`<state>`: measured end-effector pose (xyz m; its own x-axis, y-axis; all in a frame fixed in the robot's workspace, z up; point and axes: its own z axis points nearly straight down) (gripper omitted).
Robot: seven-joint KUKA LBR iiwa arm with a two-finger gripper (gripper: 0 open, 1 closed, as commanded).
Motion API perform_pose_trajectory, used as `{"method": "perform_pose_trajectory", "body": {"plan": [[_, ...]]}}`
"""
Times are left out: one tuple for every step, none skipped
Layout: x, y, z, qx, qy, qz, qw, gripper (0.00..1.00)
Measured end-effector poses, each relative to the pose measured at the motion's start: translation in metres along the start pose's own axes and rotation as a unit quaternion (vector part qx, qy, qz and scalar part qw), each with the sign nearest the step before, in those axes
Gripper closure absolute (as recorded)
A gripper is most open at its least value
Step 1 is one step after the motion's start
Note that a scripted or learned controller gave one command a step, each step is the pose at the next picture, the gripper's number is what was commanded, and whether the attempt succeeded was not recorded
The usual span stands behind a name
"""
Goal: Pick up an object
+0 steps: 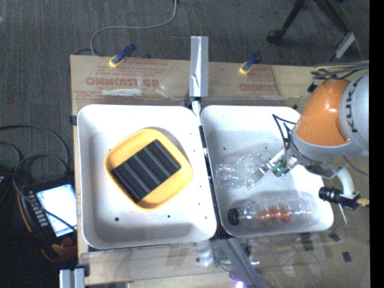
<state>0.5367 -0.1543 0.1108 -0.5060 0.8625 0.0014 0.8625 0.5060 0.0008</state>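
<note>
Dark grey carpet (pixel 48 29) is seen around the surface (pixel 90 95), with a thin cable (pixel 138 24) lying across it at the far side and the legs of a chair base (pixel 300 5) at far right. A tablet-like device (pixel 54 209) with cords is seen on the floor at near left. The surface is covered by a brown cardboard sheet printed with red lettering, held at its far edge by two blue-and-yellow clamps (pixel 122 55). A metal post (pixel 198 65) stands at the far middle, above the seam between the bins.

The left bin (pixel 96 233) carries a yellow tray with a black ribbed insert (pixel 149 168), set at a slant near the bin's middle, with bare white floor all around it. In the right bin (pixel 240 125), a crumpled clear plastic piece (pixel 240 170) lies near the middle, and a clear plastic bottle (pixel 270 212) with a dark cap and orange contents lies on its side along the near wall. The far half of that bin is open.

The arm (pixel 327 122) reaches in from the right over the right bin's right edge. The gripper (pixel 277 167) is found just beside the right end of the crumpled plastic; whether the jaws are spread or pressed together cannot be told, and nothing is seen between them.
</note>
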Motion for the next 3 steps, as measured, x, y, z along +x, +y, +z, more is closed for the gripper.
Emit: {"method": "perform_pose_trajectory", "body": {"plan": [[0.001, 0.001, -0.009, -0.001, 0.0, 0.0, 1.0, 1.0], [0.0, 0.001, -0.009, -0.001, 0.0, 0.0, 1.0, 0.0], [-0.044, 0.021, -0.035, 0.001, -0.002, 0.122, 0.9925, 0.0]]}}
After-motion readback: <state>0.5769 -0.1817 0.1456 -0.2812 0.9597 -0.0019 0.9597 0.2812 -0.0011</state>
